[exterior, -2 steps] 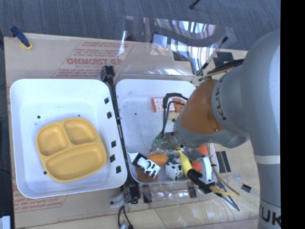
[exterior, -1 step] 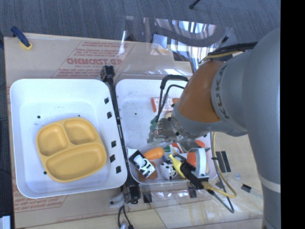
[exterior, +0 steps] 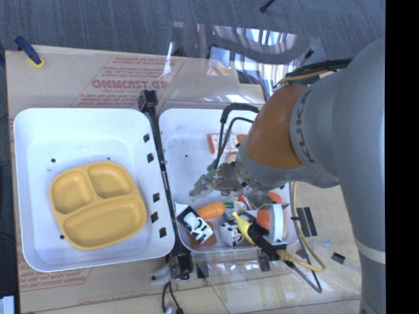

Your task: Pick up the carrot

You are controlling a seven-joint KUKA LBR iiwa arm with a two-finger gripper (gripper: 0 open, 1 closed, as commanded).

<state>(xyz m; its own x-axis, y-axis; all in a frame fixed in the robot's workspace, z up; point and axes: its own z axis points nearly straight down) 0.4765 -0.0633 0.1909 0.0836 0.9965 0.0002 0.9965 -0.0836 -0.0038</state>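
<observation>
Carrot: lies in the right bin, toward the near wall, in a crowd of small items. It appears to lie flat with most of its orange body exposed. The wrist overhangs its right side, so its full outline is not confirmed. Red-orange pieces sit just to its right, under the arm; in my judgement they could be mistaken for the target.

Gripper: low inside the right bin, just above and beside the carrot, close enough to suggest an approach to a grasp. Nothing is seen held in it. The wrist body blocks the tip, so whether it is open or closed cannot be told, nor whether it touches the carrot.

Placement: the crowding against the bin wall probably leaves little room to close around the carrot alone, so a neighbour may be nudged or caught.

Surroundings: the left bin holds a yellow divided plate, well apart from the work. Both bins rest on the bench.
</observation>
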